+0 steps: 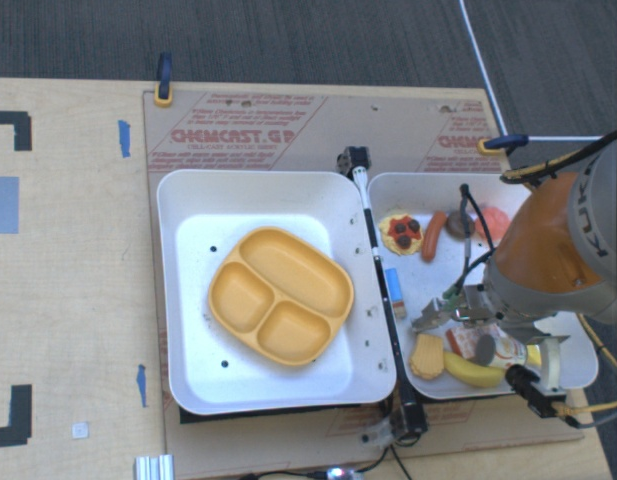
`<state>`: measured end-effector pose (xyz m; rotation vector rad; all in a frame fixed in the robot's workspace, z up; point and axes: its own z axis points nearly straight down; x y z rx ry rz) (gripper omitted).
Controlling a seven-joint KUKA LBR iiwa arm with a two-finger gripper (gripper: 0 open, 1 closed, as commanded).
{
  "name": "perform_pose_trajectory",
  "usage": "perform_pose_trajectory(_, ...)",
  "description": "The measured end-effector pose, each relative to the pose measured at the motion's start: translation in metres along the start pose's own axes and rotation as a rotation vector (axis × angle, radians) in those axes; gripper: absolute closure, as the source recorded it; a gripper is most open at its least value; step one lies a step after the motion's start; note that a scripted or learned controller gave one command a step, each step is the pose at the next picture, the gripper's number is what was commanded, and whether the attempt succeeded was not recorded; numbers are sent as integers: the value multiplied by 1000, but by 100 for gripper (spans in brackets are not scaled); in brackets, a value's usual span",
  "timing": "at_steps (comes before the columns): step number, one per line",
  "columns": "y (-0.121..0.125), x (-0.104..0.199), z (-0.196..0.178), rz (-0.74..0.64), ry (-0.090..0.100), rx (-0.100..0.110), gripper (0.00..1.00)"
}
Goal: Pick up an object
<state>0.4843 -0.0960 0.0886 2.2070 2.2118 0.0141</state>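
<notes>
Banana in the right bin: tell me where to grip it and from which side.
Grip the banana at mid-length, coming straight down from above, fingers closing across its narrow width. It lies flat along the bin's near wall, so a side approach is blocked there, and a cracker crowds its left end.

Red "CHEMCAST GP" print on brown board behind bins; repeated, cut off, at right; smaller lines unreadable.
</notes>
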Motion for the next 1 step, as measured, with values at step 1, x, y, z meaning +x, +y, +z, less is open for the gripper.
perform_pose_trajectory(1, 0, 2, 0, 2, -2, -1, 0)
